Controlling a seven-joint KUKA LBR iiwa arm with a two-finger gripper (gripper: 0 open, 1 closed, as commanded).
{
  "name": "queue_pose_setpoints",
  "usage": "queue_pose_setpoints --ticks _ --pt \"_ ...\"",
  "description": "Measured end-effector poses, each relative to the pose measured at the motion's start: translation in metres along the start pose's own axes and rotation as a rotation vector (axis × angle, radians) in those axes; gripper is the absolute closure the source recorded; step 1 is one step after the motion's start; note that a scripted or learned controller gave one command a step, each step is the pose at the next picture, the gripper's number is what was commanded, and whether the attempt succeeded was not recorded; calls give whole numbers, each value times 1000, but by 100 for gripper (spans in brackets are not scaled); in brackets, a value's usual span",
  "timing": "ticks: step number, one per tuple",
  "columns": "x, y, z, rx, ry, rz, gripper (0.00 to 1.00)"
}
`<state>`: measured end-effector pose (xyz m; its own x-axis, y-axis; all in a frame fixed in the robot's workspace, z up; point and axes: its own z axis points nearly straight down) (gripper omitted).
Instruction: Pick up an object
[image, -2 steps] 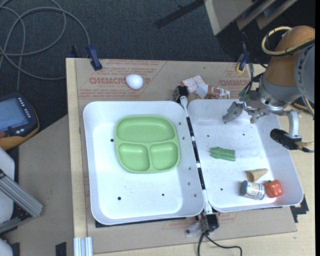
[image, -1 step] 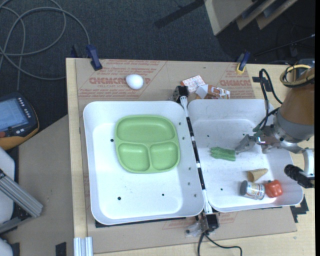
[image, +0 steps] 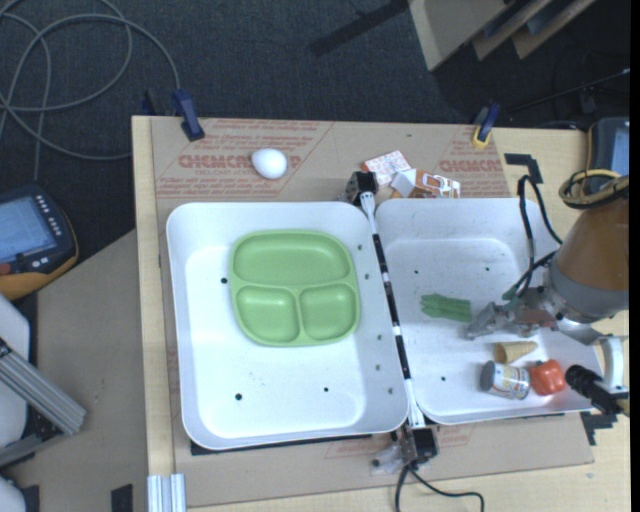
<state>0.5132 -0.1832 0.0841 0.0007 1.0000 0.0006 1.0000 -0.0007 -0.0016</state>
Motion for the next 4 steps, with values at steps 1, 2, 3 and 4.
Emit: queue_pose_setpoints --ticks 1,2,3,4 --pt "-15 -34 0 0 0 1 0" --pt "-15 -34 -10 -3 -1 1 100" --pt "8 -34 -54 -3 -1 -1 100" --pt "-41 -3 -91 -3 -2 0 100"
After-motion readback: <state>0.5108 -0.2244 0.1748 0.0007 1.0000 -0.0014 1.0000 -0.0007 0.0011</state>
